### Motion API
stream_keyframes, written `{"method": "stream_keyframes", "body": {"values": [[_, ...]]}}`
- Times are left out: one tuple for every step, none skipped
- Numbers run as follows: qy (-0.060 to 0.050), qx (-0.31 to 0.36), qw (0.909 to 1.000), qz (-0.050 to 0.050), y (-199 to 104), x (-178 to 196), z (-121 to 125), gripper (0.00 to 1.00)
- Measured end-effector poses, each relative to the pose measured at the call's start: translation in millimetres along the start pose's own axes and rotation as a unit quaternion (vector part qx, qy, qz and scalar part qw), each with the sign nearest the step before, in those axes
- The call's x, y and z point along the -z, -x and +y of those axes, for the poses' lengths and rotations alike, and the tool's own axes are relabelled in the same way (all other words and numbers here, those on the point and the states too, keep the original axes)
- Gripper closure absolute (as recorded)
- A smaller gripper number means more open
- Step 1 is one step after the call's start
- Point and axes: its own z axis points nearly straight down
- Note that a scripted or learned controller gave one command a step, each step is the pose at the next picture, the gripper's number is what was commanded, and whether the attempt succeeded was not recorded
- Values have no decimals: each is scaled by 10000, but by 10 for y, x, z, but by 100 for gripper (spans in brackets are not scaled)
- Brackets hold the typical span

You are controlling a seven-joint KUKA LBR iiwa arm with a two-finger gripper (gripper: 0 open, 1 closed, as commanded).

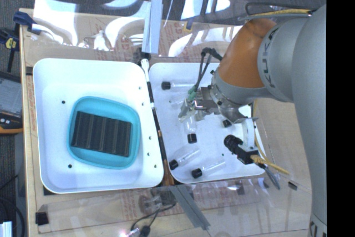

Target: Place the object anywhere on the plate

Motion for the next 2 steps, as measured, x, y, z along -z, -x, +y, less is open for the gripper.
{"method": "stream_keyframes", "body": {"values": [[1, 569, 9984, 11, -841, -3, 210, 100], [2, 567, 9984, 10, -839, -3, 210, 0]]}}
